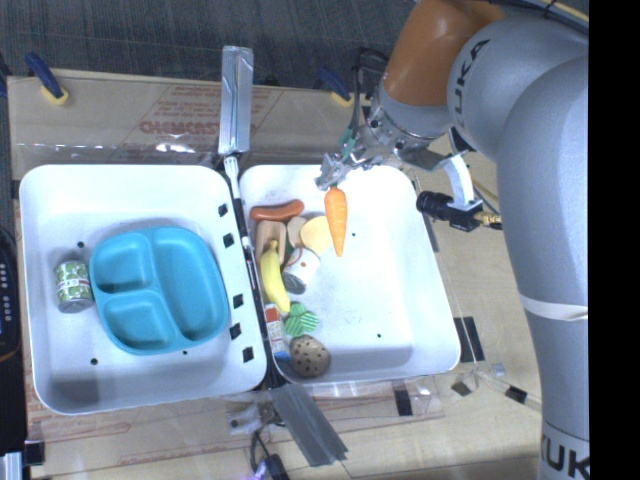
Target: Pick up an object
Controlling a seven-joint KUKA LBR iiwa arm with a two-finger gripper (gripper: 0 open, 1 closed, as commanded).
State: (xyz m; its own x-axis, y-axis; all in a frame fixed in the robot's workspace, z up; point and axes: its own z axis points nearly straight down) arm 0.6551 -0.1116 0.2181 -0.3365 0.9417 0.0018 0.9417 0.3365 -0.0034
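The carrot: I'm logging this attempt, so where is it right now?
The carrot hangs upright over the right bin, just below the gripper, beside the pile of food along that bin's left wall.

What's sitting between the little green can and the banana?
In the camera view, the blue divided tray lies between the green can and the banana, then the two bins' adjoining walls.

The KUKA arm (530, 168) is clad in smooth, rounded grey shells, with an orange band (430, 38) set above the wrist. Dark "KUKA" lettering is seen on the grey casing. A black fitting with a yellow-tipped connector is mounted on the side. The gripper (333, 171) is built of small metallic parts with thin cables.
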